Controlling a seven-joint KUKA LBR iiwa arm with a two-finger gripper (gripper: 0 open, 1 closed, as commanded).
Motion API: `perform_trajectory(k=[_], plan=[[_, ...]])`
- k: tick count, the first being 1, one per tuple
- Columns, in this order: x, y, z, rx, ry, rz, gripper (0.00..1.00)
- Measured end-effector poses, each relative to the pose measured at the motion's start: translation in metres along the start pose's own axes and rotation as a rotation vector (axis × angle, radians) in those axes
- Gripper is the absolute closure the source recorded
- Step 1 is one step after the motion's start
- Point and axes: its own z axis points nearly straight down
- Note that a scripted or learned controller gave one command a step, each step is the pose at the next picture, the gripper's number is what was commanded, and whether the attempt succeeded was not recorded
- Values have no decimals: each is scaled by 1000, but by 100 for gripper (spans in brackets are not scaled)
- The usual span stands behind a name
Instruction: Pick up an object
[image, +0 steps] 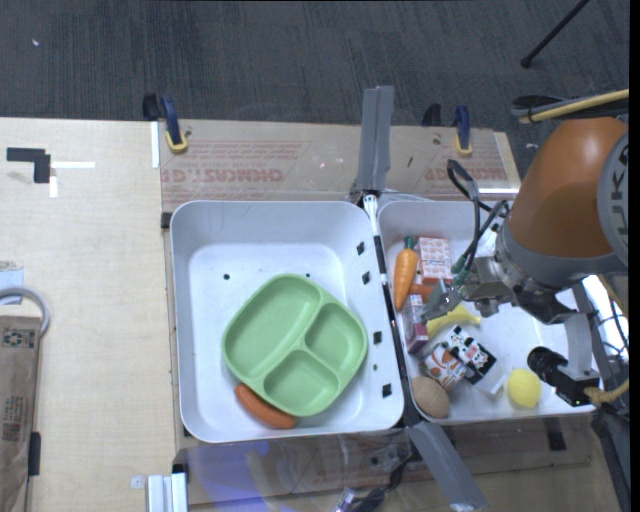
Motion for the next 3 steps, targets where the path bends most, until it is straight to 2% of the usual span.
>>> perform_trajectory(k=[1,2,3], plan=[[-47,30,45,3,0,120,0],[-68,18,123,0,1,18,0],[-79,64,131,-26,-1,-15,0]])
